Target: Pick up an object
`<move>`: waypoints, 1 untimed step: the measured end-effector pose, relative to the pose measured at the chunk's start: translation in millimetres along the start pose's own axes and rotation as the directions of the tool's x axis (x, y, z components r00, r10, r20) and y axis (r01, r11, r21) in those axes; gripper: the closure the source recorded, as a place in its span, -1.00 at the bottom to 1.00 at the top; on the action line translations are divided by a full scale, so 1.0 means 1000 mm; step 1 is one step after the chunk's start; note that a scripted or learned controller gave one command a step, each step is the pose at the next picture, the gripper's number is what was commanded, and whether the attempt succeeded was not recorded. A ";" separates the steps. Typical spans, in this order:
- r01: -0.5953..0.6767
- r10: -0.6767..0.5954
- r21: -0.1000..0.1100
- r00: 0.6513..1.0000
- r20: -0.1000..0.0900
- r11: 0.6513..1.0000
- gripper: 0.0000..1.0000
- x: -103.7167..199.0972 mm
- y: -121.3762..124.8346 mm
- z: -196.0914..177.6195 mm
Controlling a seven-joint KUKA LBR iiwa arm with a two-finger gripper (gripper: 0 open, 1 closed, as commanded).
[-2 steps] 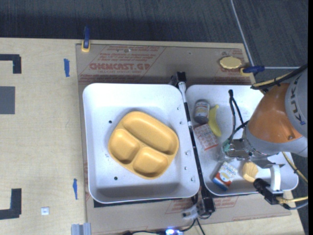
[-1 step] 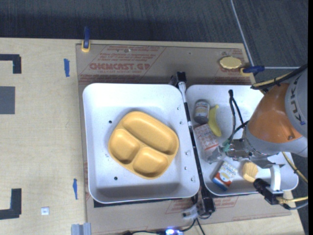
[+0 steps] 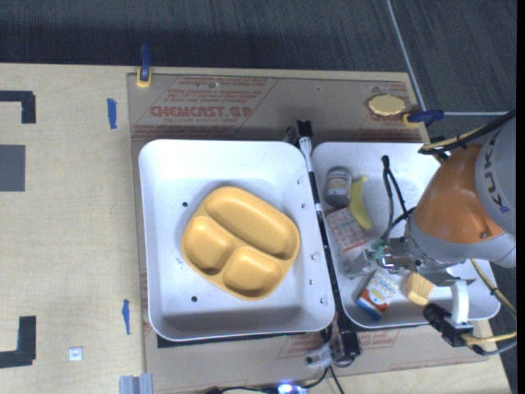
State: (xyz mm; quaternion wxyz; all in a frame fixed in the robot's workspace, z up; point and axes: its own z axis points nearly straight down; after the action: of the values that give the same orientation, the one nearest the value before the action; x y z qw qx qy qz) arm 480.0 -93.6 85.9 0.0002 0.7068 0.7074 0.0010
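Crowded right bin, arm low over it.

Overhead, the gripper sits down among the clutter in the right bin; whether it is open, closed or gripping cannot be told, since the orange-banded wrist covers it. Around it lie a banana, a small can, a flat printed packet and a small carton toward the near wall. Black cables cross the banana. The left bin carries a yellow three-part tray.
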 end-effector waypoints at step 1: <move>-0.001 0.001 -0.001 1.000 0.001 1.000 -1.00 0.000 0.000 0.000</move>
State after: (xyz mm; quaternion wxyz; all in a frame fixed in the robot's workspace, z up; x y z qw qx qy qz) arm 480.1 -93.3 85.9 0.0007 0.7072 0.7070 0.0010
